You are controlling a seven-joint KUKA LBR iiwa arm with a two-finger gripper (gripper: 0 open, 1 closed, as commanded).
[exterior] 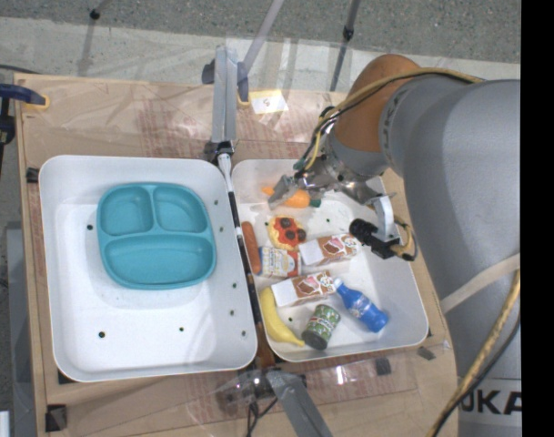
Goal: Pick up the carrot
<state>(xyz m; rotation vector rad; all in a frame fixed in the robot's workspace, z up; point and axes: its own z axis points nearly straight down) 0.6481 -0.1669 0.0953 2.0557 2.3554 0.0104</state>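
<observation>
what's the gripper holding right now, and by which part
Cannot be told. The gripper is down at the carrot in the right bin, but its own body hides any hold.

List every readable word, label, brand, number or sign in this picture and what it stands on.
"UKA": cut-off letters on the arm's base at the lower right.
Cartons, blue bottle, green can: printing too small and blurred to read.
Small tag on the bench behind the bins: unreadable.
</observation>
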